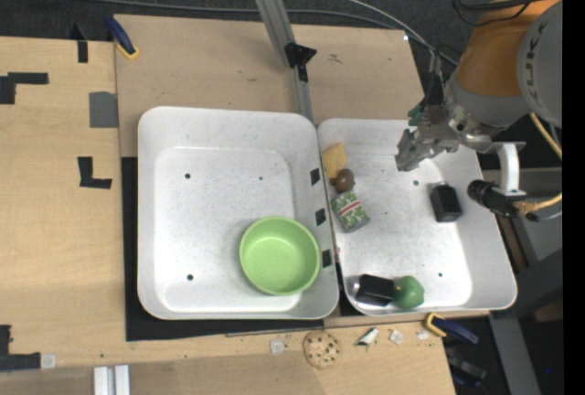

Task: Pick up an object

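Observation:
In the camera view my gripper [409, 155] hangs over the far part of the right bin [475, 297], with nothing visible between its fingertips. A black block [445, 202] lies just right of and nearer than it. Along the bin's left side sit a yellow wedge [335, 156], a small brown ball [343, 180] and a green-and-red patterned packet [351, 212]. At the near edge a green ball [409, 292] rests against a flat black object [373, 290].
The left bin [183, 146] holds a green bowl [279, 255] at its near right corner. A metal pole [274, 18] slants down to the gap between the bins. A cookie-like disc [319, 349] and small scraps lie on the bench in front.

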